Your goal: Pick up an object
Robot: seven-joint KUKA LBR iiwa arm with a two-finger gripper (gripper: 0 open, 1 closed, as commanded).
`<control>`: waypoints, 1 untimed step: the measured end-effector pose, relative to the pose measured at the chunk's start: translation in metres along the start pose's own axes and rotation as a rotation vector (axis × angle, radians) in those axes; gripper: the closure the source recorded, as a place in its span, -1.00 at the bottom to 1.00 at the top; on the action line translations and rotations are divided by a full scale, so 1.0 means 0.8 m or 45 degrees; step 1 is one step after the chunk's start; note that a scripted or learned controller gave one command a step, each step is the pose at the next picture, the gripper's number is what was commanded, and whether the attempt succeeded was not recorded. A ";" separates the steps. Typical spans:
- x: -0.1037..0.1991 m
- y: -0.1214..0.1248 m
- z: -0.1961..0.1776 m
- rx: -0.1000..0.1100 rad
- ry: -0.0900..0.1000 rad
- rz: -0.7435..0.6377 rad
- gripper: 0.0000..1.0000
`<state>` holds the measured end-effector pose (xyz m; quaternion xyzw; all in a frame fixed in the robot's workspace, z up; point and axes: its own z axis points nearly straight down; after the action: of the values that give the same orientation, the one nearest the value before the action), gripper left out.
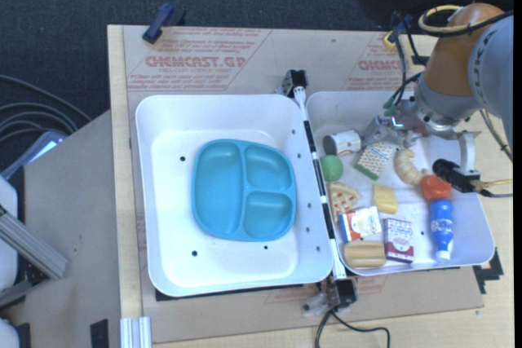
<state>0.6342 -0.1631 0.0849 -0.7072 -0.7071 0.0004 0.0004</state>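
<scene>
Starting nearest, in the right bin [469,250]: one bun [364,254], one small red-and-white box [398,239], one carton [360,222], one blue bottle [440,230] lying flat.

Moving back: one yellow cheese block [384,198], one pizza slice [343,196], one red round piece [435,188] just beyond the bottle's top.

Further still: one green ball [331,168], one green checkered packet [374,160], one pale banana-like piece [405,165], one white can [343,143] on its side.

Eleven small pieces by this count, all resting on the bin floor.

Alongside, in the left bin [163,143]: a single blue divided plate [243,190]. Two bins in all.

Over the far end of the right bin, the gripper [397,130], low, just behind the packet and the banana-like piece. Open or closed? Cannot tell from up here. Nothing seen raised or clamped.

Judging by that: pick not yet made. Approach looks about done; grasp and lift left to do, likeliest targets those two pieces beneath.
</scene>
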 end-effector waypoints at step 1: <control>0.000 0.001 -0.013 -0.002 0.000 0.001 1.00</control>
<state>0.6348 -0.1630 0.0952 -0.7073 -0.7069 -0.0003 -0.0002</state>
